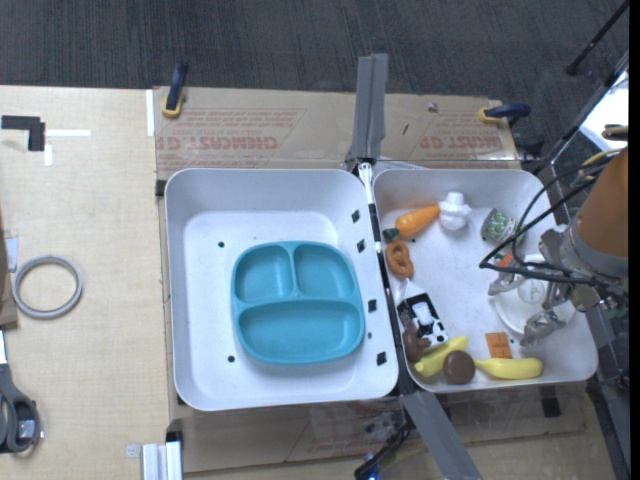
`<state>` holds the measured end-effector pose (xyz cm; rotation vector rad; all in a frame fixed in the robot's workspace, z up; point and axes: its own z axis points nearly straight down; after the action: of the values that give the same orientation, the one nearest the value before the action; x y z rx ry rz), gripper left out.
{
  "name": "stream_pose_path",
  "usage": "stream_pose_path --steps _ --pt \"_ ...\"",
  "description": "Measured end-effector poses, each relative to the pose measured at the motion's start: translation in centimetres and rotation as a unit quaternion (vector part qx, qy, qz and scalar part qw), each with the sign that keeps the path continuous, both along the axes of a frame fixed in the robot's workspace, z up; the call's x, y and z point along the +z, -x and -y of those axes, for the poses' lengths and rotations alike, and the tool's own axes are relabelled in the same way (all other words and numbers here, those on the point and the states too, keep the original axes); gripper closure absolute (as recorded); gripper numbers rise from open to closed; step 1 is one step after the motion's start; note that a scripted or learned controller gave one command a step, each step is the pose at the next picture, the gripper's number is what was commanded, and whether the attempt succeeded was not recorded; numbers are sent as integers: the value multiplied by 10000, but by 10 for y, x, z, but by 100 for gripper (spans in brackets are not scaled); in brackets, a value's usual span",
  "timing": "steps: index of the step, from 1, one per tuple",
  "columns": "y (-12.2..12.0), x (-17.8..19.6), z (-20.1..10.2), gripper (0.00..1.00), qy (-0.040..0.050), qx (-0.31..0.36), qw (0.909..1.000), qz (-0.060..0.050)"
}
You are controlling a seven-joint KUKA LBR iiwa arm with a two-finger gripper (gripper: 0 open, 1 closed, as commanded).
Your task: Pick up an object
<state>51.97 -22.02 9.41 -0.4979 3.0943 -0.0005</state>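
- The pale wooden bench (90, 368) carries two shallow white bins: the left bin (190, 298) and the right bin (560, 368), touching side by side.
- Brown cardboard (260, 128) lies behind them.
- A grey tape roll (45, 286) rests near the left edge.
- Scissors (18, 418) lie below it.

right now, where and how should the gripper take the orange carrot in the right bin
Grip the carrot across its thick middle, coming straight down from above. It lies flat and slanted on the right bin floor, tapering toward its upper right tip, with open floor along both long sides for the fingers.
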Motion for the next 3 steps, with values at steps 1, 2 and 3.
stream_pose_path --steps 1,2,3 --pt "-21 -2 -80 0 -6 -355 9994 -21" --pt "-108 1 -105 0 -3 -306 9995 -8" --pt "-66 0 1 0 -1 -939 9956 -7"
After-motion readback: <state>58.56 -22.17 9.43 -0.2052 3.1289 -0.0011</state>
